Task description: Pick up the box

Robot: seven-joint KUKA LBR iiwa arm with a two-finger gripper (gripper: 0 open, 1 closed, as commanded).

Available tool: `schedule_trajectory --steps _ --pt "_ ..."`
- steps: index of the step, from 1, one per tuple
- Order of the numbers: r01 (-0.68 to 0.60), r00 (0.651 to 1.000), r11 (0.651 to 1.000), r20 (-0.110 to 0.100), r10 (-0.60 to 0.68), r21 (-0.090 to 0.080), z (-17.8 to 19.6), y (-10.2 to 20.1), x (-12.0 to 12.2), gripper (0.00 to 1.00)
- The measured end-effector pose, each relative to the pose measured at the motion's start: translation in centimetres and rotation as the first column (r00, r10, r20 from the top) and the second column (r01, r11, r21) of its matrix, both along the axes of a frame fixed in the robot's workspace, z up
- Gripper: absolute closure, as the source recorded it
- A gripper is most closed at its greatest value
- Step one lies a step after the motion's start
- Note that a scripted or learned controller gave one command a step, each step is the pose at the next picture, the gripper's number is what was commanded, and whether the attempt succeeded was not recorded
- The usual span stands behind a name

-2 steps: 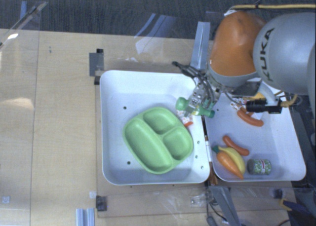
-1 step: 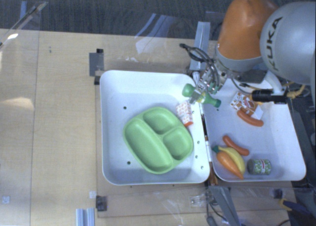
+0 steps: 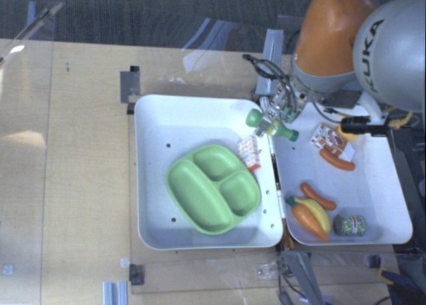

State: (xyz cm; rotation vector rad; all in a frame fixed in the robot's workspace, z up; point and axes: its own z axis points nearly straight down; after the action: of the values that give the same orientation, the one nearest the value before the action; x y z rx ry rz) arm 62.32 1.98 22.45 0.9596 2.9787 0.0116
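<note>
Can (image 3: 349,224): right bin's (image 3: 389,184) near corner.
Banana (image 3: 318,213), carrot (image 3: 308,222): touching, just left of can.
Sausages: one (image 3: 317,196) above banana, another (image 3: 337,159) farther back.
Tray (image 3: 213,187): green, middle of left bin (image 3: 150,164).
Box (image 3: 249,152): left bin, beside tray's far right edge, near divider.
Second box (image 3: 329,138): right bin, far side.
Gripper (image 3: 274,121): over divider, closed on a green bottle (image 3: 287,132).
</note>
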Motion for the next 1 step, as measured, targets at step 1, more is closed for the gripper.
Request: schedule_trajectory --steps 1 --pt "-0.243 0.970 0.970 -0.009 0.243 -0.003 -2.42 -2.93 -5.62 1.00"
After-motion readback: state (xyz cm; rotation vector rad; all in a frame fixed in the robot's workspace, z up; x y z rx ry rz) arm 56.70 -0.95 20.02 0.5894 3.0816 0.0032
